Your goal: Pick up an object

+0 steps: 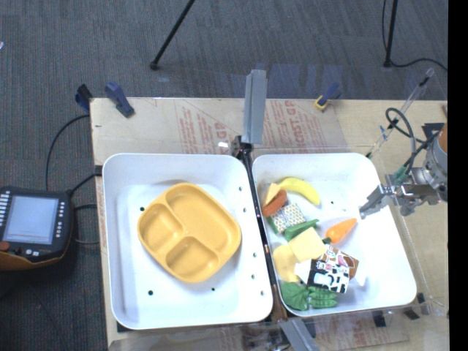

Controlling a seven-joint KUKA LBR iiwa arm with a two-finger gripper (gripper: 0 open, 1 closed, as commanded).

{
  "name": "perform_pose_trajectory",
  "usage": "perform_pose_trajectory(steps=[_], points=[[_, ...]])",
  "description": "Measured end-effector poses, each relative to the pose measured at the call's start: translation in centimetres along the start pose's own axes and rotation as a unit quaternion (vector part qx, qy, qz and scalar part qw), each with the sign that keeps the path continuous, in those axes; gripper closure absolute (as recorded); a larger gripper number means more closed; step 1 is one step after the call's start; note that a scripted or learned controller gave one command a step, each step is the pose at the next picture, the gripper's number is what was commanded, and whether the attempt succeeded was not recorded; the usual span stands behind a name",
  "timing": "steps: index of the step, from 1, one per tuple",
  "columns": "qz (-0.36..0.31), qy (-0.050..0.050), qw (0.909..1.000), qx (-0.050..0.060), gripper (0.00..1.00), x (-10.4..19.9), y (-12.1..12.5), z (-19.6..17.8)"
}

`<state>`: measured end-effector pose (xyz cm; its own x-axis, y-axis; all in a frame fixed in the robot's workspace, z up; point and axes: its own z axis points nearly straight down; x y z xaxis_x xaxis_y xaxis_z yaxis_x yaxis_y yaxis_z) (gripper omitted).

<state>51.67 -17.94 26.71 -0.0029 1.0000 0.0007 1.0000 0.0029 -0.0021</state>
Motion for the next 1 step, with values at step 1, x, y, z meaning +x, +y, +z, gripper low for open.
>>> perform_pose_trajectory(steps=[1], points=[[0.119, 0.001, 0.9929, 0.006, 0.00, 0.45, 1.12, 13.02]])
